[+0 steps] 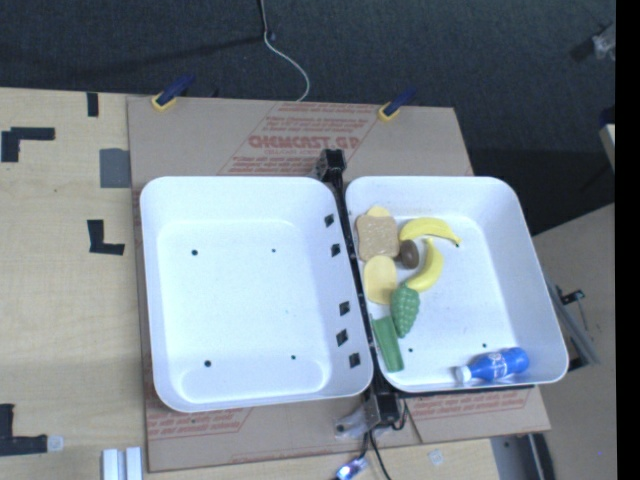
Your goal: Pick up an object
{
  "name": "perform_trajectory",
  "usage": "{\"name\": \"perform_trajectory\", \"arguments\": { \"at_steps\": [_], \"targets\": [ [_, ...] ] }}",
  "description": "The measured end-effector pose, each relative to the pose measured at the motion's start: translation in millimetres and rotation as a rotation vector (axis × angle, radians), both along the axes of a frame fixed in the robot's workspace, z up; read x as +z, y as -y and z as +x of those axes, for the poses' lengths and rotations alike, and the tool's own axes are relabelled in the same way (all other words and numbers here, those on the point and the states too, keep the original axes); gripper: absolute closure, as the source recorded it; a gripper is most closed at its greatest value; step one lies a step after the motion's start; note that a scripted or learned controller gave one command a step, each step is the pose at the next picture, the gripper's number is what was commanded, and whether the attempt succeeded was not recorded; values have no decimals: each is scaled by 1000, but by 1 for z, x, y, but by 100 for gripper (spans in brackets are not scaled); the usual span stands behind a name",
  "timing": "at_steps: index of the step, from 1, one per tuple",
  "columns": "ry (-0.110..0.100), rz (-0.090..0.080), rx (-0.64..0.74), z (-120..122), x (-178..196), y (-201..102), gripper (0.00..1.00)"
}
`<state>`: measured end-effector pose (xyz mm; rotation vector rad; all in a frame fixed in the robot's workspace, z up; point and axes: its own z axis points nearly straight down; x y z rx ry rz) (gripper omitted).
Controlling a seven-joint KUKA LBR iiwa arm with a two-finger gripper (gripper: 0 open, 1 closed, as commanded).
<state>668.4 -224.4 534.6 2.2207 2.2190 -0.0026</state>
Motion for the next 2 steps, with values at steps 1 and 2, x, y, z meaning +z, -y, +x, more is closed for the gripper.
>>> {"name": "perform_trajectory", "arguments": {
  "at_steps": [1, 2],
  "targets": [
    [0, 1, 2, 0, 0, -1, 100],
    [-1, 1, 2, 0, 0, -1, 100]
  ]
}}
